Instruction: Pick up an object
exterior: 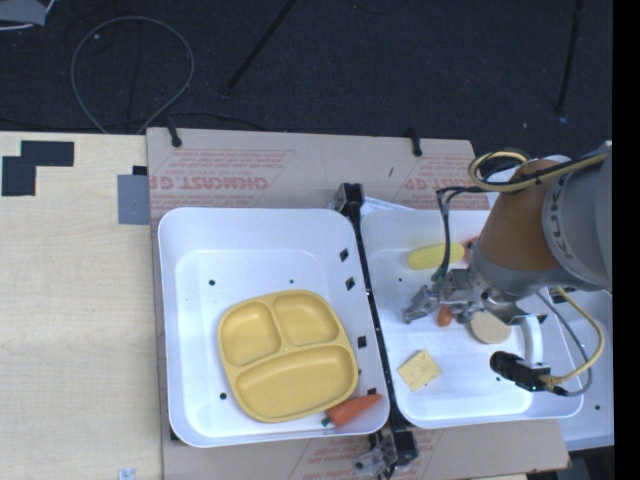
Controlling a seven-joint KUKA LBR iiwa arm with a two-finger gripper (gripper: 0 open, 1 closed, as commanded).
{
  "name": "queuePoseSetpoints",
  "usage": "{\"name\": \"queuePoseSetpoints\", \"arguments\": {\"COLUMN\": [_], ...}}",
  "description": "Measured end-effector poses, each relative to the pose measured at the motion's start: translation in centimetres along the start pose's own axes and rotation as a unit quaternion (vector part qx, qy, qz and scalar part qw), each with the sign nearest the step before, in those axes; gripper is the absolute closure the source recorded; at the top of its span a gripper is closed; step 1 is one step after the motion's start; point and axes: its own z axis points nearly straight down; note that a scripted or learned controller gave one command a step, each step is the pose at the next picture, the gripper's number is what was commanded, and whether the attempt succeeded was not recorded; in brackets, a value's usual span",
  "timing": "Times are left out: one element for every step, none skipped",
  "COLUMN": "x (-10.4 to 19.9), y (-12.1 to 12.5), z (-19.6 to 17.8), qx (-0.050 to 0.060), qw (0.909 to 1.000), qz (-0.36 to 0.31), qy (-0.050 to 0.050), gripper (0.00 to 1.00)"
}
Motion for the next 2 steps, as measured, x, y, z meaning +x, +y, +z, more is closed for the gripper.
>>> {"name": "queuePoseSetpoints", "arguments": {"x": [-0.1, -1.0], "y": [0.0, -0.6], "z": [-1.1, -6.7], "qx": [0.000, -0.003], "qw": [1.0000, 1.0000], "qz": [0.002, 0.001], "qy": [0.000, -0.001], "gripper": [1.00, 1.00]}}
